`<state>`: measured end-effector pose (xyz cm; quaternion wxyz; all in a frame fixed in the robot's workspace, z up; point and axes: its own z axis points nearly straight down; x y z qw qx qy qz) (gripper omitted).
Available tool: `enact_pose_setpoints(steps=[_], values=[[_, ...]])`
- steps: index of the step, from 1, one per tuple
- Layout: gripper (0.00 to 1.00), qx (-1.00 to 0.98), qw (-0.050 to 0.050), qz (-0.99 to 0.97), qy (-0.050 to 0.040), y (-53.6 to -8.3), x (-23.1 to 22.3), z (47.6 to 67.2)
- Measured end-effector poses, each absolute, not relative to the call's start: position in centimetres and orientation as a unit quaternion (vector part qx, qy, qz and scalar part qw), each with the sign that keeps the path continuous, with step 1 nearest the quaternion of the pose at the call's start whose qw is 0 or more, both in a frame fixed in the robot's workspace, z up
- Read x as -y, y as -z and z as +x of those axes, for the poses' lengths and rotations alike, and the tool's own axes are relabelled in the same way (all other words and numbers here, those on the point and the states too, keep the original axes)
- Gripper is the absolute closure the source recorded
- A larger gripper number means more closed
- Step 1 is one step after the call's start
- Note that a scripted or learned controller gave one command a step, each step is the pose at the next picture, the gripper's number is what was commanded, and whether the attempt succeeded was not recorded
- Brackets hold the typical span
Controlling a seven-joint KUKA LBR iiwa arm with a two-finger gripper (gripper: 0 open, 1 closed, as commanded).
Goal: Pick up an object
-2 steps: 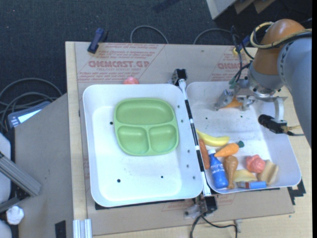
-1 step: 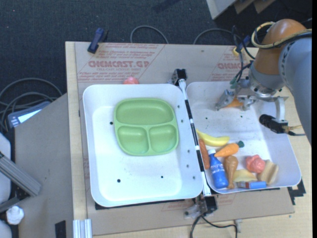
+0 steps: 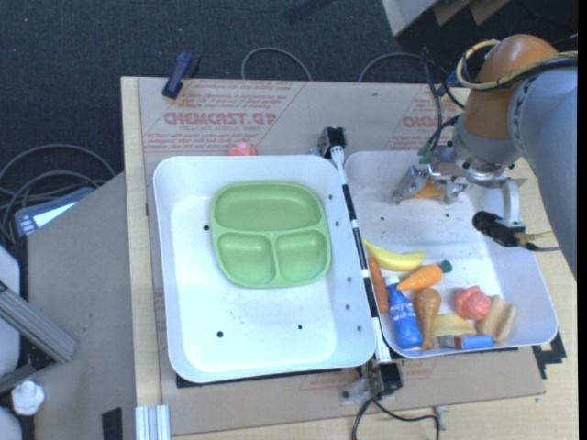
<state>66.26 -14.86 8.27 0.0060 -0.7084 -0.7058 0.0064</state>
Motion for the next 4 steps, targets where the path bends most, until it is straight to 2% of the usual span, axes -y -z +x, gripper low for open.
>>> enact_pose_setpoints(steps=[1,3,4], values=[[0.0,0.706,0.006,-0.708,-0.004,-8.2,16.8,66.3],[0.0,0.706,0.005,-0.708,-0.0053,-8.3,14.7,66.3],[0.0,0.706,0.006,-0.708,-0.0039,-8.3,16.2,66.4]])
